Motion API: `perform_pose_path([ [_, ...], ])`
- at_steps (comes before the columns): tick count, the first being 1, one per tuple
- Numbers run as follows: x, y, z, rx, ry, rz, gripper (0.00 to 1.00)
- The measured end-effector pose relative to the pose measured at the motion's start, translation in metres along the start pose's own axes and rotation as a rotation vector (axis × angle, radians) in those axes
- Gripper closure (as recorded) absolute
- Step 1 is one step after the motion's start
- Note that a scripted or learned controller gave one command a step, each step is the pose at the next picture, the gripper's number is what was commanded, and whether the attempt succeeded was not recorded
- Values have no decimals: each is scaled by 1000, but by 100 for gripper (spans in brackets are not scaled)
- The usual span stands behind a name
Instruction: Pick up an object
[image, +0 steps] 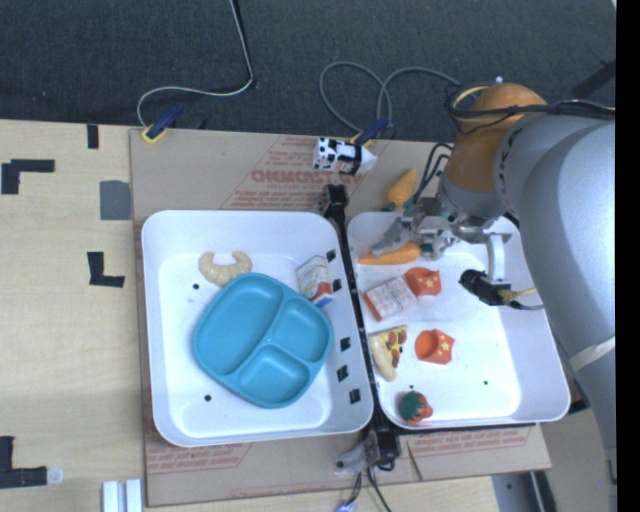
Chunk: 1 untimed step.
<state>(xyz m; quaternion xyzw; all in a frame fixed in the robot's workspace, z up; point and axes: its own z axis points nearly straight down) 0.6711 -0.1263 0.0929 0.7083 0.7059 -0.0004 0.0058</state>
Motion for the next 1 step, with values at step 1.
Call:
perform_pose_path([
  [1, -1, 3, -14, -9, -2, 1, 100],
])
